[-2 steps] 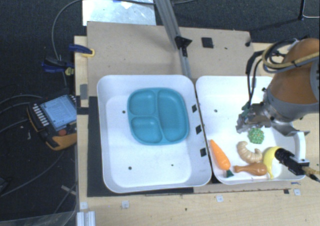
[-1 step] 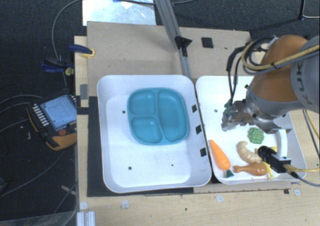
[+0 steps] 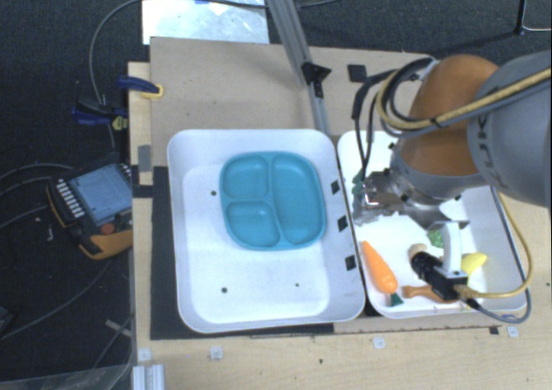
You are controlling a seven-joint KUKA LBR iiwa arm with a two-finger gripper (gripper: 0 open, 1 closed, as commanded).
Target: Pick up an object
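Progress looks slight: as far as you can see no object is raised, the grey arm's tool [image 3: 377, 197] hangs low over the shallow white right bin [image 3: 493, 217], and you cannot tell whether it stands wide or narrow. Your likeliest target, the orange toy carrot with a green stub [image 3: 379, 267], lies in that bin just below the tool, with a small yellow piece [image 3: 473, 263] and a green piece [image 3: 437, 239] farther right. The shallow white left bin [image 3: 259, 289] holds a blue three-part plastic plate [image 3: 274, 200]; grasp and lift remain, I judge.
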